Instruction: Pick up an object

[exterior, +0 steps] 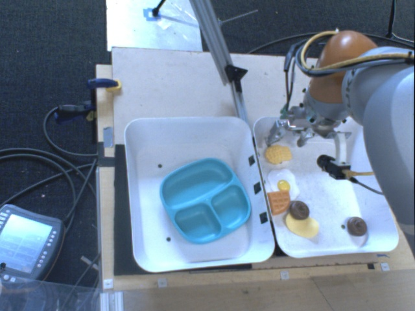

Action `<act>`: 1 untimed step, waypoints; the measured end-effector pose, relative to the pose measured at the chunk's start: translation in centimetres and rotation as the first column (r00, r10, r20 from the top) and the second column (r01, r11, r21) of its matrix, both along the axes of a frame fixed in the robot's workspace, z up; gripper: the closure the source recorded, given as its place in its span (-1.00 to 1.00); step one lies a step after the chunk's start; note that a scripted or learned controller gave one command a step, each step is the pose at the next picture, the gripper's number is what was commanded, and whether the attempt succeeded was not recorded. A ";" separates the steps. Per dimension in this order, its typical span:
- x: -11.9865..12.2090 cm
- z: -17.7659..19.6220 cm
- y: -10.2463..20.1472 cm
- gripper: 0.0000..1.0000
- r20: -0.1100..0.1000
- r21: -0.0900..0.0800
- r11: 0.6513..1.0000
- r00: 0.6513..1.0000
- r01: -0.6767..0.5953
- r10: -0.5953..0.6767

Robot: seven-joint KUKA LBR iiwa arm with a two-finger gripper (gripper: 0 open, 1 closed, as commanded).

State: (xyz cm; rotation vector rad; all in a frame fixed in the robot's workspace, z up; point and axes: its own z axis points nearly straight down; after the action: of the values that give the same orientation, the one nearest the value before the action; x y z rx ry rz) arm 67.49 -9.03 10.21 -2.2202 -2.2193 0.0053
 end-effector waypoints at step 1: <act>0.1 -1.1 0.0 -1.00 0.004 0.000 1.000 1.000 0.000 0.001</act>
State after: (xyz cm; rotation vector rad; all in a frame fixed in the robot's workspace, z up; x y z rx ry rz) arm 67.54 -9.02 9.08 -2.2220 -2.2222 0.0008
